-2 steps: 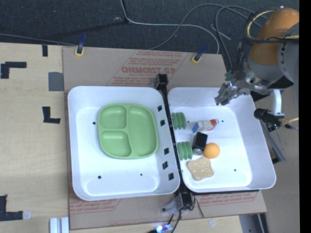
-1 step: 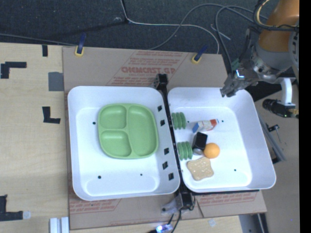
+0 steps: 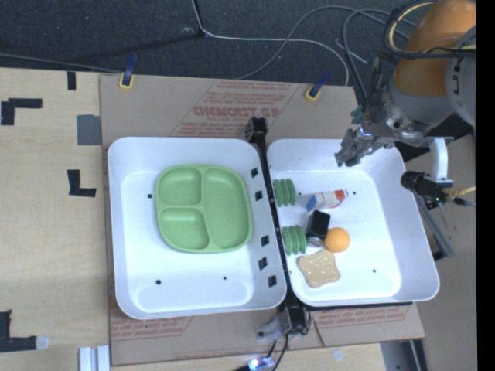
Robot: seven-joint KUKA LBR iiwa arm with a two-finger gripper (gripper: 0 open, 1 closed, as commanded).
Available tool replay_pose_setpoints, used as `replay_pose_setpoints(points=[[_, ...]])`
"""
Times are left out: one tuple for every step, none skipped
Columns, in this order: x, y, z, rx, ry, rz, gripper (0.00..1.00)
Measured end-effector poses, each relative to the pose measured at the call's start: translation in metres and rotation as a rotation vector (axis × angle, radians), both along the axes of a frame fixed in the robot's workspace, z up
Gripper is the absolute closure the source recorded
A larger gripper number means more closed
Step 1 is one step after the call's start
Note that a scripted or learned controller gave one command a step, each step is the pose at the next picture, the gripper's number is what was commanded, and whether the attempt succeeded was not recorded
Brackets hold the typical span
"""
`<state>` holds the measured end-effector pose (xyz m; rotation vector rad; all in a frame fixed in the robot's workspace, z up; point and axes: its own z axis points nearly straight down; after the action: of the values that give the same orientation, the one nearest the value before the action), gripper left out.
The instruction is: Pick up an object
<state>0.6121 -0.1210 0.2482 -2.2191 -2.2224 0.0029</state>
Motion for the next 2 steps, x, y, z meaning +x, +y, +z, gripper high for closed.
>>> replay_pose_setpoints(points=[[-0.017, 0.048, -0.014, 0.001, 0.001, 0.002, 1.00], [-0.038, 0.096, -0.027, 0.000, 0.002, 0.001, 1.00]])
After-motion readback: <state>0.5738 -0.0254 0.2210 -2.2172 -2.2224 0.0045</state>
